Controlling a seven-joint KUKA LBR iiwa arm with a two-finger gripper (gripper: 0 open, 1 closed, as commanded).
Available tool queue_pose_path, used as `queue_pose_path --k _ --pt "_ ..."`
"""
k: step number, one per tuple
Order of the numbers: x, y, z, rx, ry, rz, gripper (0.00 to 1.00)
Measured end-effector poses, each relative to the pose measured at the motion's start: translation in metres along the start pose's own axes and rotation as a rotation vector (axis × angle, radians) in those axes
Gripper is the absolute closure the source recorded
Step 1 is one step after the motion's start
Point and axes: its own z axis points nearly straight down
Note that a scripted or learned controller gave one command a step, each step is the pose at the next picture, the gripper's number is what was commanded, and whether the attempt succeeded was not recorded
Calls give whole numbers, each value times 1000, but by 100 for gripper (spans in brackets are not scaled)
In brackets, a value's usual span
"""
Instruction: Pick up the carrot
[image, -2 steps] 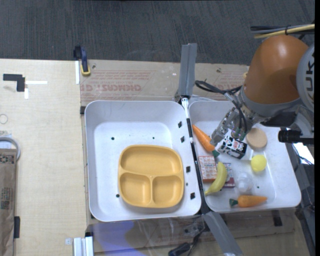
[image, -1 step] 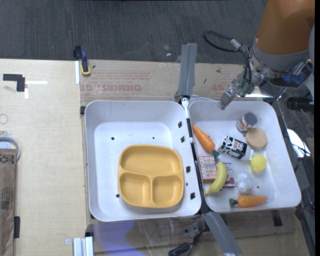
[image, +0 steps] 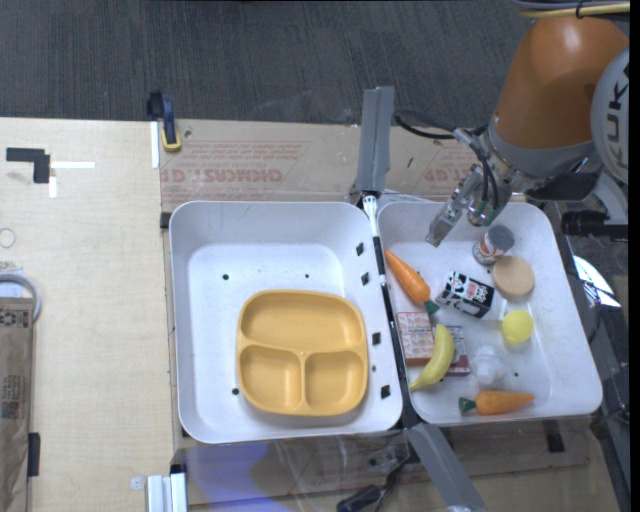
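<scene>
Gripper: we see the gripper (image: 462, 215) hanging over the far edge of the right bin (image: 570, 290), its 2 fingers spread apart with nothing between them.
Carrot by the divider: 1 carrot (image: 407, 277) lies on the left side of the right bin, tilted, its orange tip pointing up-left and its green end down-right, close to the wall that parts the 2 bins. It sits below and left of the gripper, near but not touching.
Carrot at the front: we spot a 2nd carrot (image: 498, 402) lying almost flat along the near rim of the same bin, well apart from the gripper.
Around the near carrot: a black-and-white carton (image: 468, 293) lies just right of it, a red packet (image: 416, 329) just below it, and a banana (image: 437, 357) rests over that packet.
Right side: a tan round disc (image: 513, 277) and a yellow ball (image: 516, 326) sit toward the bin's right wall.
In the way: we see open bin floor between the gripper and the carrot by the divider.
Left bin: a yellow divided plate (image: 302, 352) with 3 compartments lies in the left bin (image: 200, 300).
</scene>
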Motion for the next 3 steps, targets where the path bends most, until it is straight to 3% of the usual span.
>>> queue_pose_path --k 1,2,3 --pt "2 12 63 -1 0 -246 100" --pt "-23 -18 -48 -2 -4 -397 100" --pt "-2 -15 -90 -2 -4 -578 100"
